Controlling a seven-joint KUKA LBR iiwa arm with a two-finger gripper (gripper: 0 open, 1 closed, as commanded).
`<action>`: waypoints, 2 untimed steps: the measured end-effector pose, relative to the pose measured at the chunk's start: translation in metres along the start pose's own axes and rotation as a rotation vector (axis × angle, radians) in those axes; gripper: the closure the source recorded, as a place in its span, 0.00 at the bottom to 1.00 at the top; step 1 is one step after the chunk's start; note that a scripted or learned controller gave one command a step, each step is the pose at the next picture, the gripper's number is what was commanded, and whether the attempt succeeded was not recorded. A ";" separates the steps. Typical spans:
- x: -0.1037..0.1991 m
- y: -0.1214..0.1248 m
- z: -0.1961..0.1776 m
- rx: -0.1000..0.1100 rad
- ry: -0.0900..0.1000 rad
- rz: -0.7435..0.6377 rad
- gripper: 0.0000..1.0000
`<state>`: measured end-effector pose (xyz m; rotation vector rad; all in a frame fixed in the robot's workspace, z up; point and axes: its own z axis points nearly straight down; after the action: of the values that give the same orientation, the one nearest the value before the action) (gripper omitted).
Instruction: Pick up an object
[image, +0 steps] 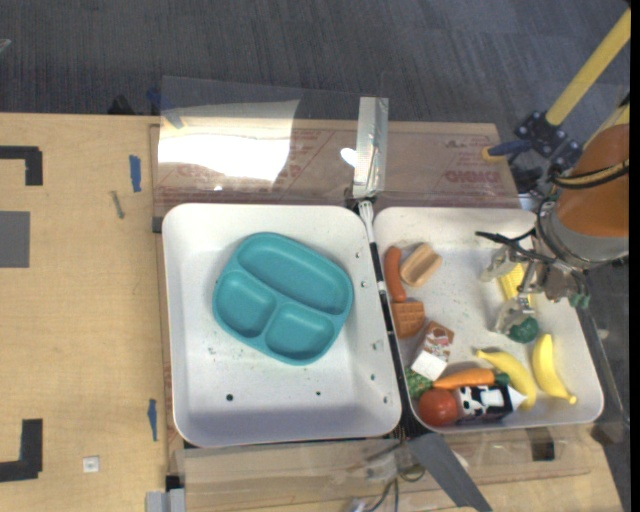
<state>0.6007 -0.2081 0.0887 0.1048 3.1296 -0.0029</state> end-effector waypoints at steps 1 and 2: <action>-0.005 0.001 -0.014 0.004 -0.016 -0.003 1.00; -0.005 0.002 -0.013 0.003 -0.014 -0.003 0.00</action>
<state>0.6054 -0.2064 0.1019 0.0991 3.1155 -0.0090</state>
